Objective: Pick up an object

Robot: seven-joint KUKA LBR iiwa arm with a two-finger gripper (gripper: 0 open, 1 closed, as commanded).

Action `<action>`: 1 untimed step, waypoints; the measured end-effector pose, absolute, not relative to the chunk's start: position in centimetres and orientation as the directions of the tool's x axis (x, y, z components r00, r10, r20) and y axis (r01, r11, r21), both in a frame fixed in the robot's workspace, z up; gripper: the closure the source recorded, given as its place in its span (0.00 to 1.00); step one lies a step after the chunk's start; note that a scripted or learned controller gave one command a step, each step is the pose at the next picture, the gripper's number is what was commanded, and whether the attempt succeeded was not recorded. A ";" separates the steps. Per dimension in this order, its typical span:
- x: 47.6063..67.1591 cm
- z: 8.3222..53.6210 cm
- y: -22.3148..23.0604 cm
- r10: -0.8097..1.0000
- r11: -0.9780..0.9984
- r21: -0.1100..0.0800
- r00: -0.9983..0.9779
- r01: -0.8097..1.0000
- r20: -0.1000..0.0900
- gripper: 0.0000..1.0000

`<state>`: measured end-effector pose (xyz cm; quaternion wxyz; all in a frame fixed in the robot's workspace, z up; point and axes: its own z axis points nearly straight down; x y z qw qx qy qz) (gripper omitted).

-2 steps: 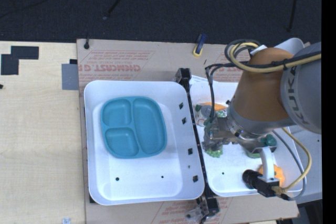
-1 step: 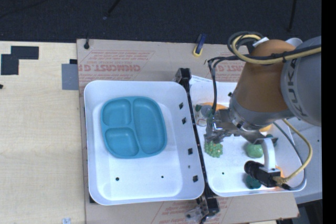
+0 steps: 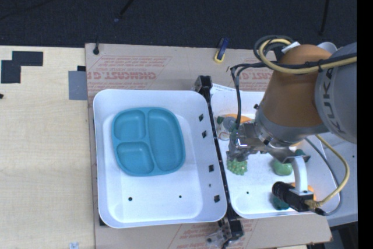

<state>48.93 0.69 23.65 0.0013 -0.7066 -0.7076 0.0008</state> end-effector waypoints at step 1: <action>49.1 23.6 0.4 1.000 0.000 -0.004 0.000 1.000 0.000 1.00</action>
